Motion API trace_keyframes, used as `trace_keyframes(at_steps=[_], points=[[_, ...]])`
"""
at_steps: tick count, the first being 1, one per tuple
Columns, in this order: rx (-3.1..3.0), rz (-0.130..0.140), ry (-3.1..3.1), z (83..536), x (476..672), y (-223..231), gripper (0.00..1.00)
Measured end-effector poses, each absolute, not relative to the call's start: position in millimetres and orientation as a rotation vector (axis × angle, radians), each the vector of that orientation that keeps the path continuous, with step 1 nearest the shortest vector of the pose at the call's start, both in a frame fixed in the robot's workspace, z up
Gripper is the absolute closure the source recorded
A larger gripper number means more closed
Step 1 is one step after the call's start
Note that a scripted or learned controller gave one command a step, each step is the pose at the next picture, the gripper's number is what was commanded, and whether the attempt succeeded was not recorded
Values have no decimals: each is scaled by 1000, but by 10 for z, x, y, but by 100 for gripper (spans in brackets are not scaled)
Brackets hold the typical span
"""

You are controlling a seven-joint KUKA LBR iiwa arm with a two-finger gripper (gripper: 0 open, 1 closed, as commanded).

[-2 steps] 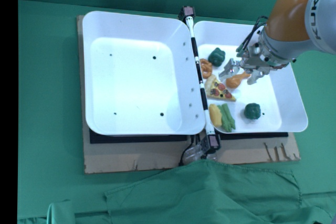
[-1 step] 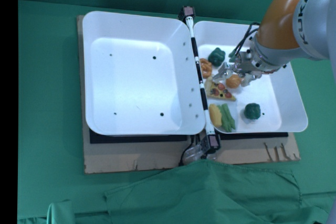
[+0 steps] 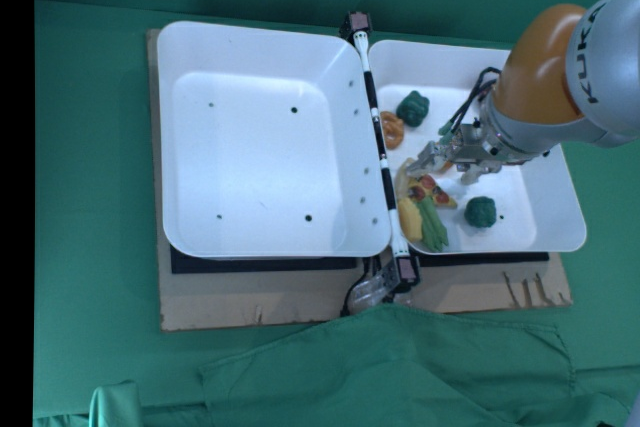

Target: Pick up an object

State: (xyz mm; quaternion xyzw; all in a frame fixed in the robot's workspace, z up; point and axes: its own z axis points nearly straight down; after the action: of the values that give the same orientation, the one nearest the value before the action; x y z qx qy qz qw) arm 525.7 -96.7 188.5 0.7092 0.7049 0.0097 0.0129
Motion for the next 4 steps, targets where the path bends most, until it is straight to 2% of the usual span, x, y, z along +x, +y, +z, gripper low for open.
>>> trace_keyframes(at_steps=[1, 2, 3, 4], points=[[2206, 37, 2192, 2018, 5280, -969, 100], [2222, 4, 2210, 1893, 5660, -1471, 100], [2220, 4, 2217, 1971, 5610, -1336, 100], [2222, 3, 2215, 1967, 5608, -1342, 0]])
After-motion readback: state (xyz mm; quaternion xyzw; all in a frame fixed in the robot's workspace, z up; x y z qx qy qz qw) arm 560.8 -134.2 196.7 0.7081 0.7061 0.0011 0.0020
